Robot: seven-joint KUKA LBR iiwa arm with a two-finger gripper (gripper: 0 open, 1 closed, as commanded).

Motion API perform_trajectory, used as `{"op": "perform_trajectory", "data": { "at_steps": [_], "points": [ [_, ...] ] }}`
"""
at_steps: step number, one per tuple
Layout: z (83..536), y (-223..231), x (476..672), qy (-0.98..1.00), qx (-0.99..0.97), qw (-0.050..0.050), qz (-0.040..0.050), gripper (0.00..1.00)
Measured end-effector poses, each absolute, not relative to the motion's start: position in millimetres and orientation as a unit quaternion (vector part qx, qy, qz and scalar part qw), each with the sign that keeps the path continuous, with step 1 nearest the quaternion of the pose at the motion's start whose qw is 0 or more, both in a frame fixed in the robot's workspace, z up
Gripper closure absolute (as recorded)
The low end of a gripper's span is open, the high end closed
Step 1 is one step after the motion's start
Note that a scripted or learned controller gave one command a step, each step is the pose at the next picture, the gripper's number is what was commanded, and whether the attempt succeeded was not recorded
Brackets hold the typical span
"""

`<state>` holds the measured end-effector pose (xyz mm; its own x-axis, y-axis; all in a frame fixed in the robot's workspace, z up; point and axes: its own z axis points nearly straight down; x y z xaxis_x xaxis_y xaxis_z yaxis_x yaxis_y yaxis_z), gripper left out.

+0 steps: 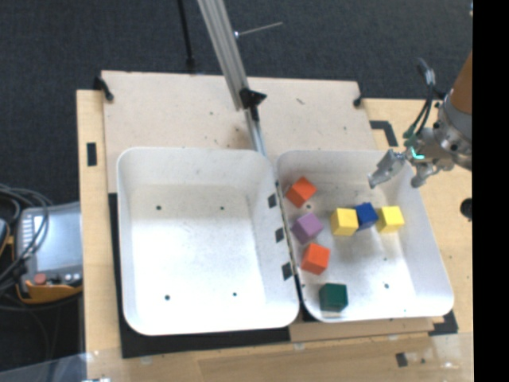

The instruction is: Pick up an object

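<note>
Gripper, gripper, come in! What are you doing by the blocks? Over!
Gripper open, holding nothing, above right bin far edge. Nearest: blue block between two yellow blocks. Nothing in the way.

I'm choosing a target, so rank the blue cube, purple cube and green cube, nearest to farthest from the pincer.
From the pincer:
1. Blue cube, between two yellow cubes, just below it.
2. Purple cube, near the divider.
3. Green cube, at the bin's front edge.

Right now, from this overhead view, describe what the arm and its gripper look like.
The arm enters at the right edge, showing an orange-brown section above a grey metallic wrist. Dark cables loop beside the wrist, and a small teal-green light or marking sits near the gripper's base. The gripper is grey metal, with two slim fingers pointing down and to the left.
</note>
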<state>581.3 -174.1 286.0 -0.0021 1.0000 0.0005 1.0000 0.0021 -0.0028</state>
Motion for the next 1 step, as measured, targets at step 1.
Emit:
{"op": "perform_trajectory", "data": {
  "at_steps": [1],
  "points": [
    [288.1,-173.9,582.0,-0.708,-0.706,-0.001,-0.0004,0.00]
  ]
}}
